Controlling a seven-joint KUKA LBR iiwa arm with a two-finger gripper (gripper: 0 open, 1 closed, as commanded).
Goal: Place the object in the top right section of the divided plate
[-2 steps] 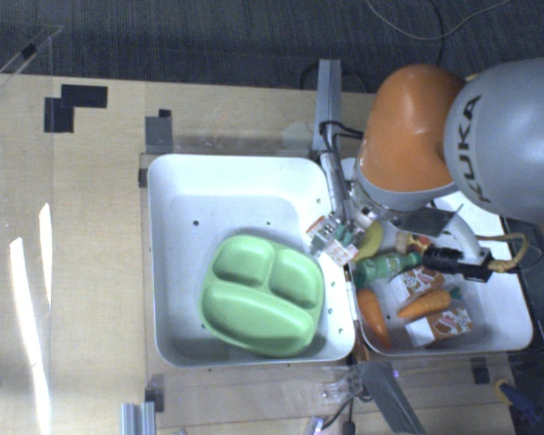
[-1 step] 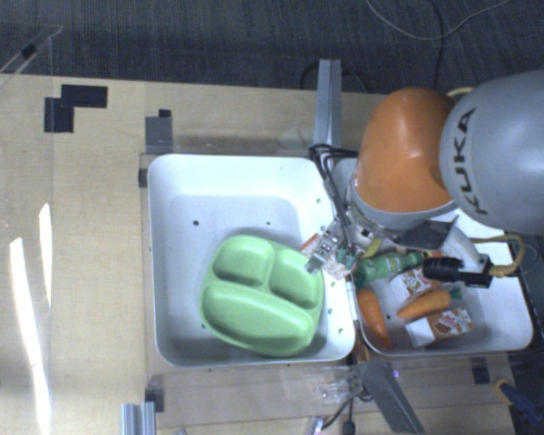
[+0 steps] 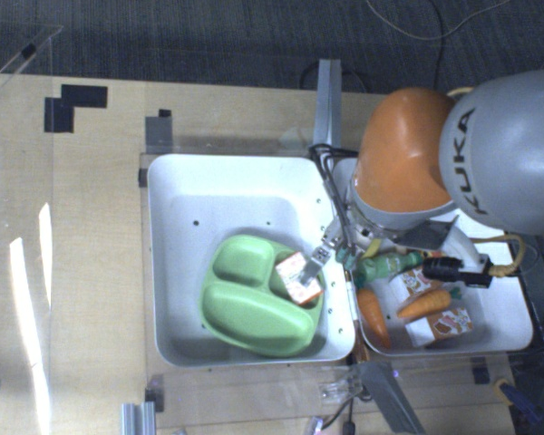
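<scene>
Here the gripper (image 3: pixel 315 259) sits over the box (image 3: pixel 298 279), at the plate's (image 3: pixel 258 299) three o'clock part; I cannot tell if it grips. One green plate lies in the left bin (image 3: pixel 177 243). The right bin (image 3: pixel 517 329) at three o'clock has two carrots (image 3: pixel 374 317), one bottle (image 3: pixel 392 265), and two packets (image 3: pixel 444 324).

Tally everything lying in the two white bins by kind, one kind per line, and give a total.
Green divided plate: 1
Small orange-and-white carton, in the plate's top right section under the gripper: 1
Carrots: 2
Green bottle: 1
Flat printed packets: 2
Total: 7, though the arm hides part of the right bin.
</scene>
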